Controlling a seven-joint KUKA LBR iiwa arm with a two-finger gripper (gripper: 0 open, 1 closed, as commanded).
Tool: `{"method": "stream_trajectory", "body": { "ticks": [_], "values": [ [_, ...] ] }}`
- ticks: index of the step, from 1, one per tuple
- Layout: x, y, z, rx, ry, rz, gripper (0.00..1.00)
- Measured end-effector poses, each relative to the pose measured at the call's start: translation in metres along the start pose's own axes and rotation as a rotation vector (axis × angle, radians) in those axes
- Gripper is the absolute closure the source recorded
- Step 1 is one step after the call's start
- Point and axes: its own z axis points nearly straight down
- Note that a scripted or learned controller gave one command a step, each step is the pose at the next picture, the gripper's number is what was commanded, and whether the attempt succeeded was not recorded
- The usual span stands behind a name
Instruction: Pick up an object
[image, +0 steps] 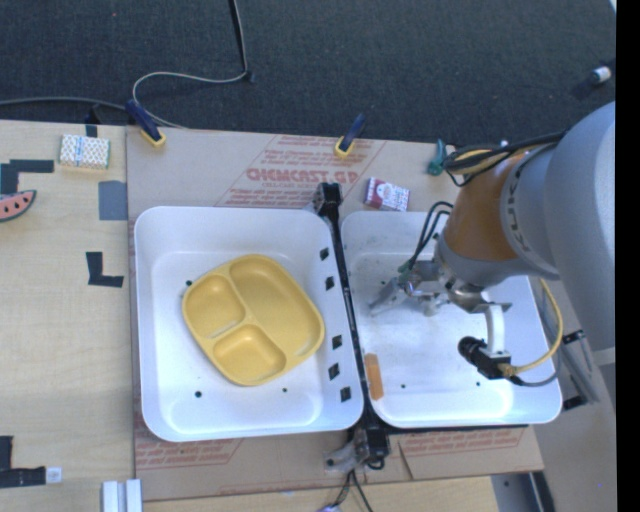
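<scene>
The hand (385, 296) hangs low in the right bin (520, 405), fingers spread, gripping nothing. Nearest target: a small orange piece (373, 376) below it by the divider, lying lengthwise along the divider.

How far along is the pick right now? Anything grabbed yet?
Done: the arm has reached into the right bin, with the gripper low near that bin's left side. In hand: nothing visible between its fingers. Left: the grasp and lift. The yellow divided plate lies flat in the left bin, and a small orange object sits by the right bin's left wall, both untouched.
</scene>
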Motion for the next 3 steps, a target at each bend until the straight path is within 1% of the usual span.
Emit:
{"method": "stream_trajectory", "body": {
  "ticks": [1, 2, 3],
  "values": [
    [0.003, 0.059, 0.001, 0.002, 0.001, -0.001, 0.00],
    [0.003, 0.059, -0.009, 0.003, 0.001, -0.002, 1.00],
    [0.003, 0.059, -0.018, 0.004, 0.001, -0.003, 1.00]
  ]
}}
